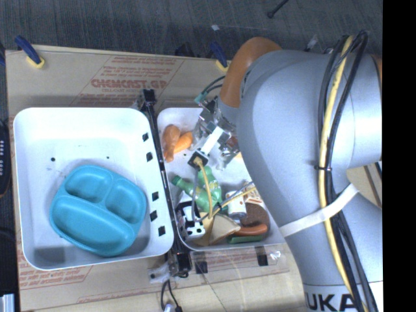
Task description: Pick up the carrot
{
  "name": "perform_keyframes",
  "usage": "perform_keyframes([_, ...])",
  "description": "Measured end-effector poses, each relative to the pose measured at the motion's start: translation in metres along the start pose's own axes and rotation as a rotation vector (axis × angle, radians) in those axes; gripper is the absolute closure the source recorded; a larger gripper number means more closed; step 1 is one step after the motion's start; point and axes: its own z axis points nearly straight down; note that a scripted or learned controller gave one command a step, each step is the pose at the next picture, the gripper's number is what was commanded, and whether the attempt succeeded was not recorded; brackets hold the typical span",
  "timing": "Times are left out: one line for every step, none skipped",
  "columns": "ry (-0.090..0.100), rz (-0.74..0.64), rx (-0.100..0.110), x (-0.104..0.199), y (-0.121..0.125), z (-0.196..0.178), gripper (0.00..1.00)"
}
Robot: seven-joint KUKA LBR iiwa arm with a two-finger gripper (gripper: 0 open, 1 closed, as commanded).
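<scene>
The carrot (184, 142) is a short orange piece lying in the upper left part of the right bin (170, 117), beside a paler orange rounded item (170, 137). My gripper (209, 130) hangs just right of the carrot, low over the bin's upper part, under the orange-banded wrist. The carrot's right end is partly hidden by the gripper body. I cannot make out whether anything sits between the gripper's tips.
A blue divided plate (97, 208) lies in the left bin (39, 129). In the right bin's lower half are a green item (195, 190), a black die (189, 224), a tan wedge (218, 229) and a brown item (255, 217). The grey arm covers the bin's right side.
</scene>
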Motion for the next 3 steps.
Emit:
perform_keyframes([0.028,0.319,-0.011,-0.003,0.011,-0.001,0.00])
perform_keyframes([0.028,0.310,-0.001,-0.001,0.009,-0.011,1.00])
perform_keyframes([0.041,0.509,-0.012,-0.008,-0.091,-0.100,1.00])
